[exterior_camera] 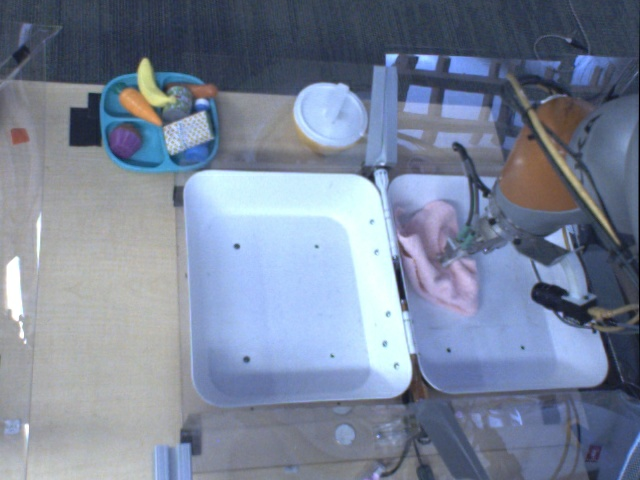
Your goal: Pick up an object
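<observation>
**Gripper lowered onto the pink cloth in the right bin**

A crumpled pink cloth of soft fabric [436, 253] is seen lying in the shallow white plastic bin on the right [520, 353], toward that bin's left wall and in its upper half. The cloth is bunched into folds, with one lobe reaching up toward the bin's rim and another trailing down toward the bin's floor.

The grey arm with the orange band [545, 168] is brought in from the right, and its two-finger gripper [462, 246] is placed at the right edge of the cloth, touching or overlapping the fabric. Whether the gripper is spread or closed cannot be told, as its tip is small and merges with the cloth's folds; no grasp on the fabric can be confirmed.

The larger shallow white plastic bin on the left [290, 288] is set just beside the right one, the two separated by a narrow metal divider. Beyond the bins, on the pale wooden bench [90, 298], a blue compartment tray of toy food [158, 121] is placed at the far left, and a round white lidded tub with a yellow base [330, 116] is set near the top edge of the left bin.
</observation>
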Robot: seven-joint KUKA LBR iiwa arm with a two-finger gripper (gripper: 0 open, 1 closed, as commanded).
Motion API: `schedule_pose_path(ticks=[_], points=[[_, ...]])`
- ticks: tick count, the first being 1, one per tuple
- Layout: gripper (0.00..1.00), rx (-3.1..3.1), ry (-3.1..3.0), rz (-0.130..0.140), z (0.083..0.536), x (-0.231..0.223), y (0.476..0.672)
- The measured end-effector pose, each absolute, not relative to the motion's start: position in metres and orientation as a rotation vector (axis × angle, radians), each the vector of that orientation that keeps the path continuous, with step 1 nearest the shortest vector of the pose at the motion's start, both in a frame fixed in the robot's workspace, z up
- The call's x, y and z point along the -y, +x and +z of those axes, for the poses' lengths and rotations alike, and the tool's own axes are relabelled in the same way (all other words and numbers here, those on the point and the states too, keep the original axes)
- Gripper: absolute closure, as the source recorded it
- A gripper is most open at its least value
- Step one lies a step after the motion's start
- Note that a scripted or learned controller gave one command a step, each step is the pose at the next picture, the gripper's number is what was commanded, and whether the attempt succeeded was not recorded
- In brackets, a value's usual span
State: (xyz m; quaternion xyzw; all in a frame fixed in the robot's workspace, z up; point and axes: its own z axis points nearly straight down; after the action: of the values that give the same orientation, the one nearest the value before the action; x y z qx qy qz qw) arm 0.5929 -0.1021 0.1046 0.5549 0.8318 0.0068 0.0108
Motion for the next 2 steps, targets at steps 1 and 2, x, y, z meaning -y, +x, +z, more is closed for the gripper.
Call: schedule_pose_path(ticks=[1,2], points=[[1.0,-2.55,1.802,0.012,0.0928,0.1472,0.5591],[0.0,-2.55,1.802,0.011,0.0919,0.1472,0.5589]])
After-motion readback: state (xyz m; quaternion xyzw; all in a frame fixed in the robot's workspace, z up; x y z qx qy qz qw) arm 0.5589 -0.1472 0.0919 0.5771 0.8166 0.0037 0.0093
